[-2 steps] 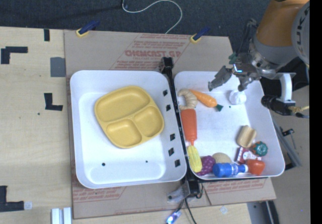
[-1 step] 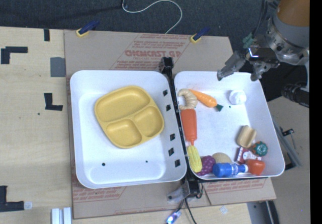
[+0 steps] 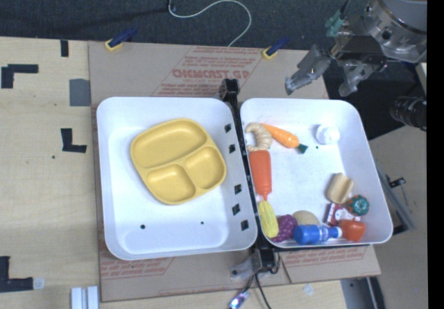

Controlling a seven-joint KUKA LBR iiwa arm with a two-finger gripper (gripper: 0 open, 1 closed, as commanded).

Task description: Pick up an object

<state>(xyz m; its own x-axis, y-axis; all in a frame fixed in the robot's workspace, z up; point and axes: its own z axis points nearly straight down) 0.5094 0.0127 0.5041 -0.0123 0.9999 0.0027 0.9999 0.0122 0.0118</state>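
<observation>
The right bin holds several toy foods. An orange carrot and a pale ringed piece lie at its far left, with a long orange sausage-like piece below them. A small white cap sits near the far wall. Along the near wall lie a corn cob, purple grapes, a blue bottle, a tan piece and a red piece. My gripper hangs above the bin's far edge, open, with nothing between its fingers.
The left bin holds a yellow compartment plate. A black hinge strip runs between the bins. A white cable loops on the dark surface behind the bench. Brown cardboard lies under both bins.
</observation>
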